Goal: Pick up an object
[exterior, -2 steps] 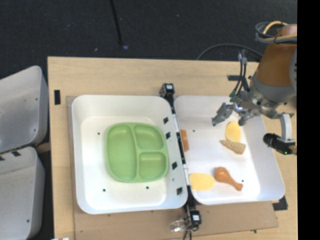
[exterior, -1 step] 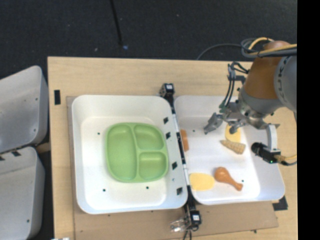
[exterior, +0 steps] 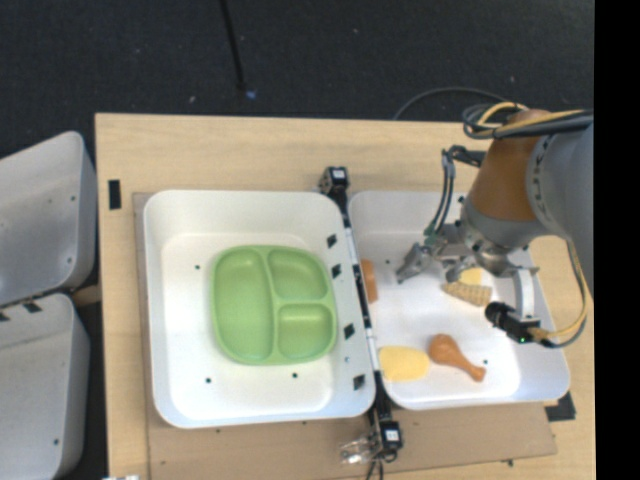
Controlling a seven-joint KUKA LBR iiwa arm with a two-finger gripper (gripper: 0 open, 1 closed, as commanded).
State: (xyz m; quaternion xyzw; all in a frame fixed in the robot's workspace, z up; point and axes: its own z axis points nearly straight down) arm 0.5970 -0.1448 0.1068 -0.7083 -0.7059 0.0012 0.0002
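Note:
My gripper hangs over the upper middle of the right bin, open, with nothing between its fingers. Just to its right lies a beige ridged piece, with a pale yellow item partly hidden under the wrist. A brown drumstick and a yellow lump lie near the bin's front edge. Against the bin's left wall lies a small orange piece.
The left bin holds a green divided plate. A cable loops from the arm past the right bin's right side. Wooden bench surrounds both bins.

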